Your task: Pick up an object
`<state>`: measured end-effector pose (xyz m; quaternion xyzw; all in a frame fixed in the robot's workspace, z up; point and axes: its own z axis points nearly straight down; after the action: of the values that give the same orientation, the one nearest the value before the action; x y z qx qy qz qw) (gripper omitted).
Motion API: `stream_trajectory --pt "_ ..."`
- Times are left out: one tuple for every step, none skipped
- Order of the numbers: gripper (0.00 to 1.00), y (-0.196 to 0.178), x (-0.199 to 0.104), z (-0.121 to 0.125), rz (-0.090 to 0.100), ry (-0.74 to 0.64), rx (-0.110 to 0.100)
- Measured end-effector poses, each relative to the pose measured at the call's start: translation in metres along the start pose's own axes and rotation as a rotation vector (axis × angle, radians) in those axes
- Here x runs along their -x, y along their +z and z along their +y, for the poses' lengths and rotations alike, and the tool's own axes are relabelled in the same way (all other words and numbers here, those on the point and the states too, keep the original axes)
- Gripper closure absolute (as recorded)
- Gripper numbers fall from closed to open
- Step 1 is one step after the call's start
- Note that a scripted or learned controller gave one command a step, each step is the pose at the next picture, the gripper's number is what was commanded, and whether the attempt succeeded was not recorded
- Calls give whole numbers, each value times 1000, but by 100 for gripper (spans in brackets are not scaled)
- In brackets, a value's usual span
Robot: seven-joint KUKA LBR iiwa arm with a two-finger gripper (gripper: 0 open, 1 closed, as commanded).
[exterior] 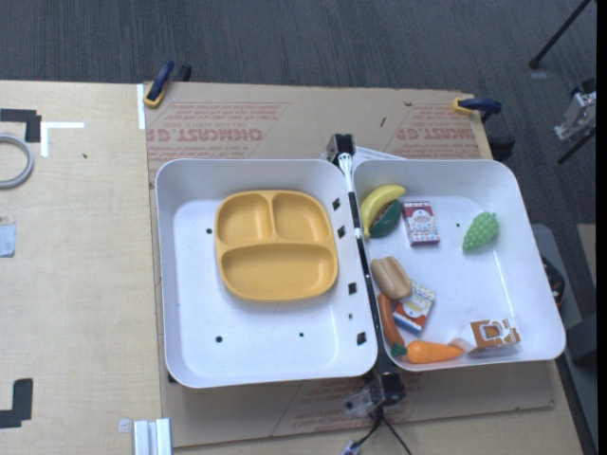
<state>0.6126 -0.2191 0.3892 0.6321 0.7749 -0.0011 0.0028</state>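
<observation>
The orange plastic carrot (433,352) lies along the near wall of the right white bin (531,254), long axis roughly left to right, a clear packet with an orange label (493,336) just beside it. The arm enters from the right, so this bin's toys lie nearer its reach than the yellow divided plate (277,245) in the left white bin (180,282). The gripper's state cannot be told

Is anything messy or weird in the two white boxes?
Nothing looks broken or spilled. The yellow divided plastic plate sits flat in the left white bin. In the right white bin, the toys are loosely scattered: the orange toy carrot and a small clear packet with an orange print lie against the near wall.
</observation>
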Motion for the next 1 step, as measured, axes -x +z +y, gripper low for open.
stream_trajectory --pt "100 -10 0 1 -2 -1 1"
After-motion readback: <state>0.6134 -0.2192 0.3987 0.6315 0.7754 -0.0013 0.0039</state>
